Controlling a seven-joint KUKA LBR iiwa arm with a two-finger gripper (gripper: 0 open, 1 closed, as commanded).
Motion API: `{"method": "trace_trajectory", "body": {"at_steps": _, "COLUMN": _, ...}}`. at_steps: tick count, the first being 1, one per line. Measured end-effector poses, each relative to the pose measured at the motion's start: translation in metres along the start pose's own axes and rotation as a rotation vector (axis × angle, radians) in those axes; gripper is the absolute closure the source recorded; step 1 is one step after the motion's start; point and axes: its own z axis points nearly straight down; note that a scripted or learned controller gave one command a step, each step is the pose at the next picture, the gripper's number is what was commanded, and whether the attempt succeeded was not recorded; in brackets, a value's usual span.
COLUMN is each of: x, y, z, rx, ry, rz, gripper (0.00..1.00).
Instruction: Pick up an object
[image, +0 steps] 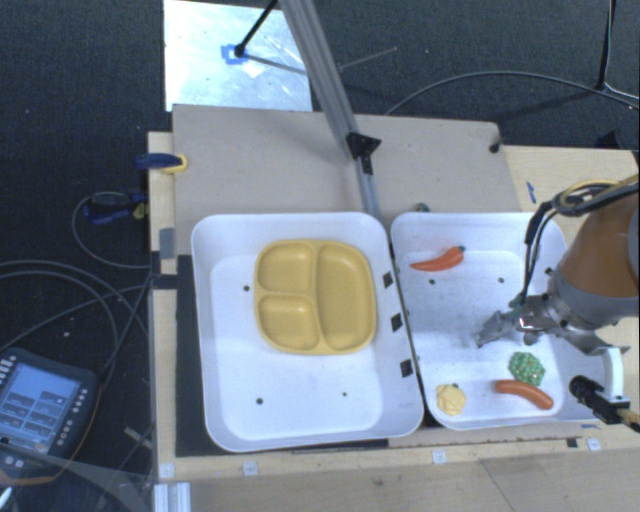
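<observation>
1. Two bins sit side by side on the bench (250, 160); the left bin (230, 390) holds a divided plate (315, 297) in its rear half.
2. In the right bin (470, 290), a carrot (437, 260) lies at the rear; a broccoli piece (526, 367) lies toward the front right; a sausage (524, 393) lies just before it; a small lumpy item (451, 399) sits at the front left.
3. My gripper (497, 329) hangs over the right bin's middle, just left of and behind the broccoli piece.
</observation>
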Motion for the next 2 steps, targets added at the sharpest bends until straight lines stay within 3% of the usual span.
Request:
{"method": "trace_trajectory", "body": {"at_steps": 1, "x": 0.0, "y": 0.001, "z": 0.012, "rx": -0.004, "ry": -0.001, "rz": -0.001, "gripper": 0.0}}
{"method": "trace_trajectory", "body": {"at_steps": 2, "x": 0.0, "y": 0.002, "z": 0.001, "rx": -0.008, "ry": -0.001, "rz": 0.0, "gripper": 1.0}}
